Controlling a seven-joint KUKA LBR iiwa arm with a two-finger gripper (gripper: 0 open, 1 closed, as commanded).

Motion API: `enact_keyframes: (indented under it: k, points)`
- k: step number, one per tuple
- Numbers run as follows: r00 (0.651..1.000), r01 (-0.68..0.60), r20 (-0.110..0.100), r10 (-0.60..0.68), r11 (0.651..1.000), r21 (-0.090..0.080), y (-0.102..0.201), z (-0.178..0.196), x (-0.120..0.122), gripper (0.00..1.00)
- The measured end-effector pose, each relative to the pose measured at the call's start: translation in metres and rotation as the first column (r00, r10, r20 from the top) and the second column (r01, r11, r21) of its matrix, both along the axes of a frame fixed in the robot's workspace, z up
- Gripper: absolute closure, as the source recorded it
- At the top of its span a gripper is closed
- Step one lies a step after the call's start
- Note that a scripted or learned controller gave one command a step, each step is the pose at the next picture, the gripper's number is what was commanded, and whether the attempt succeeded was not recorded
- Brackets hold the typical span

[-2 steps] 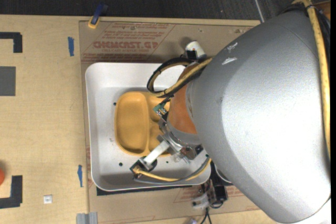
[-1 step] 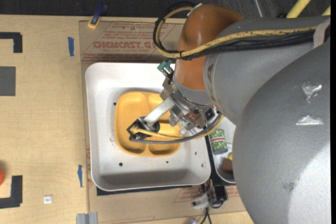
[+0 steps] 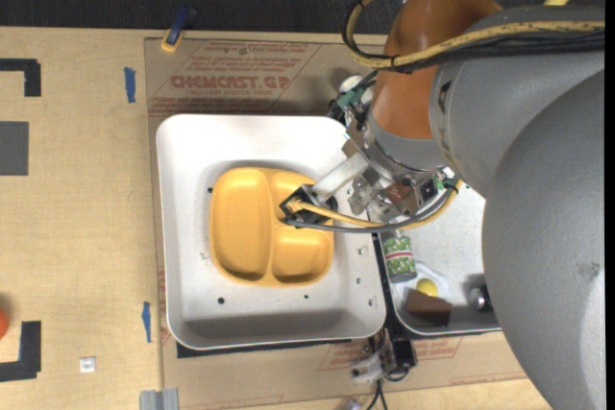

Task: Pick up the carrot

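Claw (image 3: pixel 370 190), grip state impossible to tell, hangs beside yellow dish (image 3: pixel 259 226) in white bin (image 3: pixel 183 206); red cardboard print (image 3: pixel 231 80) is illegible.

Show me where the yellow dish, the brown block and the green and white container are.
yellow dish (image 3: pixel 247 228): camera view, on the floor of its left compartment.
brown block (image 3: pixel 429 306): camera view, on its top face.
green and white container (image 3: pixel 399 256): camera view, on its patterned side.

Carrot hidden or indistinct, its place and pose impossible to tell.
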State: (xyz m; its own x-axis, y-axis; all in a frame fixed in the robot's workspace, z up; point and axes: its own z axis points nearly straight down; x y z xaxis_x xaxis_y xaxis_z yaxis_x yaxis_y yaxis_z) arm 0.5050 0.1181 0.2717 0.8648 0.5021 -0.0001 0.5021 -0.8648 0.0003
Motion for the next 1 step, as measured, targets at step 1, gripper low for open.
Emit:
enact_keyframes:
  k: [1]
  points:
    - [0.999, -0.04, -0.004, 0.04, 0.999, 0.001, 0.0092, -0.0655, -0.0264, 1.0]
